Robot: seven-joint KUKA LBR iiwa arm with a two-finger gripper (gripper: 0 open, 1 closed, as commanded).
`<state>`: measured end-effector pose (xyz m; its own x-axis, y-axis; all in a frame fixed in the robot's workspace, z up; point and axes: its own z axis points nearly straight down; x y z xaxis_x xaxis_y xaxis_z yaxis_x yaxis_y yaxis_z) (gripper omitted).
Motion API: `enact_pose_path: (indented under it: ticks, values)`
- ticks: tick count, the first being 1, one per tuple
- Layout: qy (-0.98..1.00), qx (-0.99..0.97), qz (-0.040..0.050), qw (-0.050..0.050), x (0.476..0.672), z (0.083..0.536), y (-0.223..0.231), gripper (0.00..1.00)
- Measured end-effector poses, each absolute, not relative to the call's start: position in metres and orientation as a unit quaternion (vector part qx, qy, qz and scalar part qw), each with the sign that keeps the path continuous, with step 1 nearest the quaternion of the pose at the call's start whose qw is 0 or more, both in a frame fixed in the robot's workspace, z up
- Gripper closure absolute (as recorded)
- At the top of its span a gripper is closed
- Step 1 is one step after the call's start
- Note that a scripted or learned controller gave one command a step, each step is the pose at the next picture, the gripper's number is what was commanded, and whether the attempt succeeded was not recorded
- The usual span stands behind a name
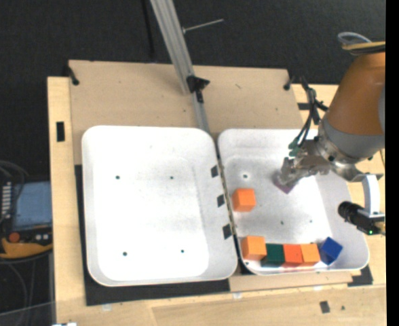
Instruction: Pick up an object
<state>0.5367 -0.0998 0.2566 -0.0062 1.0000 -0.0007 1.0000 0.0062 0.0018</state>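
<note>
My gripper hangs low over the middle of the right bin, reaching in from the right. A small purple piece shows right at its tip; I cannot tell whether it is gripped or just lying underneath. An orange cube sits alone to the left of the gripper, a short gap away. Along the bin's front wall runs a row of blocks: orange, green, two more orange and a blue one at the right end.
The left bin lies beside the right one, with clips on the shared wall. A slanted metal pole rises at the back. A black fitting sticks in by the right bin's right wall.
</note>
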Motion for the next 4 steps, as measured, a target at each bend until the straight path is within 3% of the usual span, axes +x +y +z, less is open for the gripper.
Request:
enact_pose_path:
  ticks: [2,4]
  values:
    - [0.709,0.705,0.0009,0.001,0.567,0.247,0.004,1.0]
    - [0.71,0.705,0.0018,0.0,0.613,0.245,0.096,1.0]
